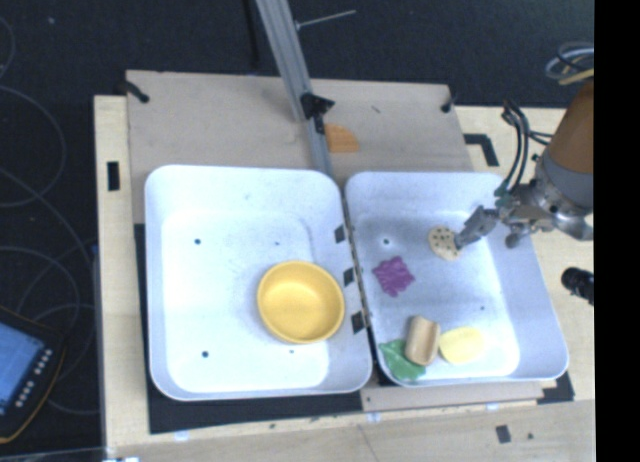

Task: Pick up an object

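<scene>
The right bin holds a small beige dotted piece, a purple lump, a tan cylinder, a yellow block and a green scrap. A yellow bowl sits in the left bin. My gripper reaches in from the right, low over the right bin, its tip just to the right of the beige dotted piece. Nothing shows between its fingers.
A grey metal post slants up from between the bins at the back. An orange tag lies on the bench behind the bins. Cables hang by the arm at the right.
</scene>
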You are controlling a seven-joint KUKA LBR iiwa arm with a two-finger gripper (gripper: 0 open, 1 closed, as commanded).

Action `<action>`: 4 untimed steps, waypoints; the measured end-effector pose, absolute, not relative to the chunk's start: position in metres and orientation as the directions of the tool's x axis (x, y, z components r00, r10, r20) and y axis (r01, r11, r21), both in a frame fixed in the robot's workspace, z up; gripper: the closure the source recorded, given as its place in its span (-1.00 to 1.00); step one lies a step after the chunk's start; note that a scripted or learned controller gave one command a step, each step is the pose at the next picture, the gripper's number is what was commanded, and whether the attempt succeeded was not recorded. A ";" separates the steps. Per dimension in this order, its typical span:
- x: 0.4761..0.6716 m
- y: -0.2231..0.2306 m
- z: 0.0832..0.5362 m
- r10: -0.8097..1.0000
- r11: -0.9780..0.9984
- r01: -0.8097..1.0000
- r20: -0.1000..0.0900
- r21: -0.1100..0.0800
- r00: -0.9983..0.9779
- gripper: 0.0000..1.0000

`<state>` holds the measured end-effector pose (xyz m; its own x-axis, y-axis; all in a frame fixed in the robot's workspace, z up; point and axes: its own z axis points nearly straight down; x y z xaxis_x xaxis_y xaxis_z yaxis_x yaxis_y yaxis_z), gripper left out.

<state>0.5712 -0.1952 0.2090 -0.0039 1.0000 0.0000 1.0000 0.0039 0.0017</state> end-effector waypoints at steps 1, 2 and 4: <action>0.571 -0.195 0.209 1.000 0.004 1.000 0.000 0.002 -0.004 -1.00; 0.574 -0.206 0.159 1.000 -0.001 1.000 -0.003 -0.004 0.001 -1.00; 0.576 -0.208 0.121 1.000 -0.003 1.000 -0.003 0.005 0.003 1.00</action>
